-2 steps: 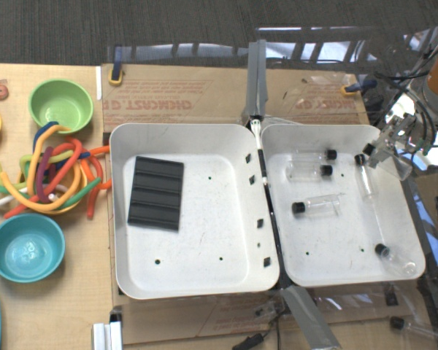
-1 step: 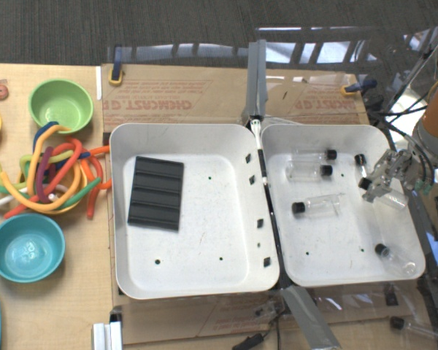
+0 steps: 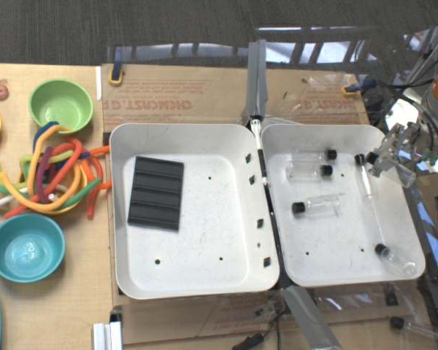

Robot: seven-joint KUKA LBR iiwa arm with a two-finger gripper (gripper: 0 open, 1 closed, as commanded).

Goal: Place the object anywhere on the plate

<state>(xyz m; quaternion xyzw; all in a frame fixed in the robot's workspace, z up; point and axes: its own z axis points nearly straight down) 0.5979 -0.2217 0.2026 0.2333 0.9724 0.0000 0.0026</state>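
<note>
A black ribbed plate (image 3: 155, 193) lies flat in the left part of the left bin (image 3: 197, 279). In the right bin (image 3: 336, 272) lie several clear vials with black caps: two near the back (image 3: 309, 163), one in the middle (image 3: 317, 206), one at the front right corner (image 3: 394, 259), and a long thin tube (image 3: 371, 199) along the right side. My gripper (image 3: 387, 157) hangs over the back right part of the right bin, close to the tube's far end. Nothing can be seen held in it.
On the wooden bench to the left stand a green bowl (image 3: 60, 106) and a teal bowl (image 3: 27, 246), with a tangle of coloured cords (image 3: 55, 173) between them. Cardboard (image 3: 182, 93) lies under the bins. A metal divider (image 3: 257, 71) runs behind the gap between the bins.
</note>
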